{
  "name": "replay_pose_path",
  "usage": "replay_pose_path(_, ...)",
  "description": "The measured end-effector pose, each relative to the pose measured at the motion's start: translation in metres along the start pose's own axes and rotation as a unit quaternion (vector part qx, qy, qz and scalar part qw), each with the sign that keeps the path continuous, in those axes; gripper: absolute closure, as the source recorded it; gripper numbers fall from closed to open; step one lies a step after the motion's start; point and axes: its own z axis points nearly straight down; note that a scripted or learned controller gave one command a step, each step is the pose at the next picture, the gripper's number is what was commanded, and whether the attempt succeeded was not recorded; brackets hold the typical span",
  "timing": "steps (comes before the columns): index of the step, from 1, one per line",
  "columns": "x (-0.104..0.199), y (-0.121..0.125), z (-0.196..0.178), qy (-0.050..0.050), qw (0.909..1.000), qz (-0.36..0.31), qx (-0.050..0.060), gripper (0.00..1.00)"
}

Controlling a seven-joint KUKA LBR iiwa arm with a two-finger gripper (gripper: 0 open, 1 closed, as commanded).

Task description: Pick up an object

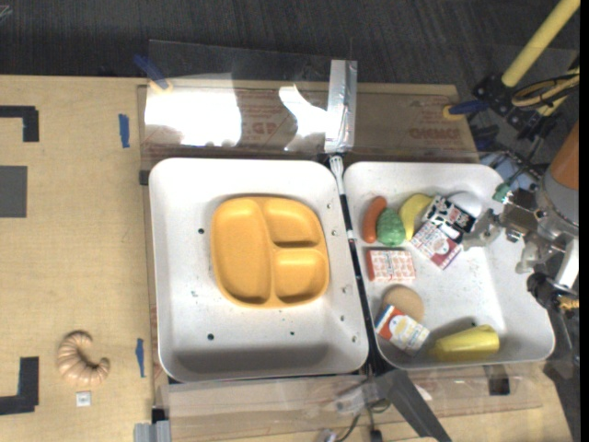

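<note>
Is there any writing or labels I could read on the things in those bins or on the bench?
Brown board behind the bins: faint printed letters, too blurred to read.
Red-and-white packet: print too small to read.
Black, white and red packet: markings too blurred to read.
Small carton: picture or label, unreadable.
Small tag under the croissant: too small to read.
Nothing can be quoted.

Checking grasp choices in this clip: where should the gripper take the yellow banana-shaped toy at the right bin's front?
Probably across the middle of the yellow banana-shaped toy, coming from above. It lies flat and lengthwise along the right white bin's front wall, with bare floor behind it; its narrow width suits two fingers.
</note>
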Motion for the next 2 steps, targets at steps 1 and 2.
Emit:
replay_pose_path(1, 0.05, -0.007, 0.093, 0.0, 0.9986, 0.054, 0.001, 0.0)
replay_pose_path(2, 0.061, 0.005, 0.098, 0.0, 0.9975, -0.071, -0.004, 0.0)
